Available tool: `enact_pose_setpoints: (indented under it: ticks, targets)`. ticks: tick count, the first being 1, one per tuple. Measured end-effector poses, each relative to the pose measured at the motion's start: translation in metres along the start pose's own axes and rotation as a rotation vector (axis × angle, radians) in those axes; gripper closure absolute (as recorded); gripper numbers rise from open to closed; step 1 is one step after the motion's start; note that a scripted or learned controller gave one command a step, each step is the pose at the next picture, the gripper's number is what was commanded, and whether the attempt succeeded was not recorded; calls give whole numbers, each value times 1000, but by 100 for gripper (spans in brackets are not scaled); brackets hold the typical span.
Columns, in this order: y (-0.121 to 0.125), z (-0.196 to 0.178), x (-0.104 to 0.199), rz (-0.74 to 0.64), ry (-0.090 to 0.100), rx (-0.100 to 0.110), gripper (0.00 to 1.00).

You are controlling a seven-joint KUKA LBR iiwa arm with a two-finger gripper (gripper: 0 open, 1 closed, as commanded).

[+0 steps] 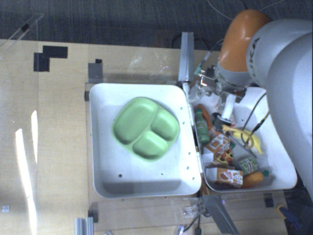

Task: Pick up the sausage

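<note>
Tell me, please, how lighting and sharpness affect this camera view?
Camera view: soft overall focus; bright streaks of glare on the bench at left; the left bin is evenly lit with a green divided plate; the sausage lies shaded beneath the arm, blurred among clutter.

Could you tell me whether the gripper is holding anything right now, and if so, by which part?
It cannot be told: the gripper hangs above the sausage in the right bin.

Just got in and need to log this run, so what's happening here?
A grey and orange robot arm reaches over the right bin, its gripper low near a reddish sausage among toy food like a banana. Nothing looks lifted yet. The left bin holds a green divided plate.
</note>
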State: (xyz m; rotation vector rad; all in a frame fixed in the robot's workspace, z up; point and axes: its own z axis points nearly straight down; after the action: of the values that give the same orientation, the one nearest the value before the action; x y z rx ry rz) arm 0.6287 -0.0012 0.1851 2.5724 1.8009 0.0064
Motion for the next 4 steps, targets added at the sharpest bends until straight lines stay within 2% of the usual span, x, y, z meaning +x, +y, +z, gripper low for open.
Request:
enact_pose_setpoints:
  ticks: [1,2,3,4]
  targets:
    - [7,1,-67,-55,-2,1,0]
    - [7,1,-67,-55,-2,2,0]
    - [17,84,-95,-130,1,-13,0]
    - [74,92,-120,-70,-2,13,0]
